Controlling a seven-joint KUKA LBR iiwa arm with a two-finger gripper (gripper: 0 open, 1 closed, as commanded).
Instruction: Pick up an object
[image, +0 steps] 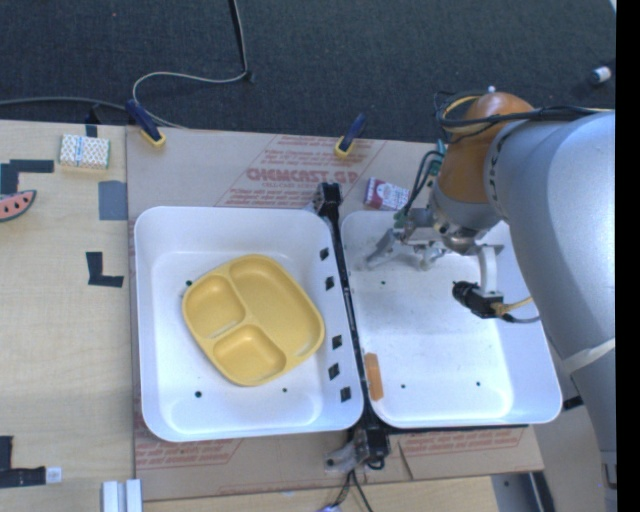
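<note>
The pincer hangs with its fingers spread and nothing between them above the far part of the right bin, well apart from the yellow plate, which probably lies in the left bin awaiting pickup.

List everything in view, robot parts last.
bins: 2, white, side by side on the bench
tray: 1, yellow, three compartments, in the left bin
stick: 1, orange, at the right bin's left wall, near its front
clamps: 2, blue and yellow, at the cardboard's far edge
packet: 1, red and white, behind the right bin
sponge: 1, yellow-white, far left of the bench
cable: 1, grey, on the dark floor behind the bench
arm: 1, grey with an orange band, over the right bin
gripper: 1, metal, low over the right bin's far part
</note>
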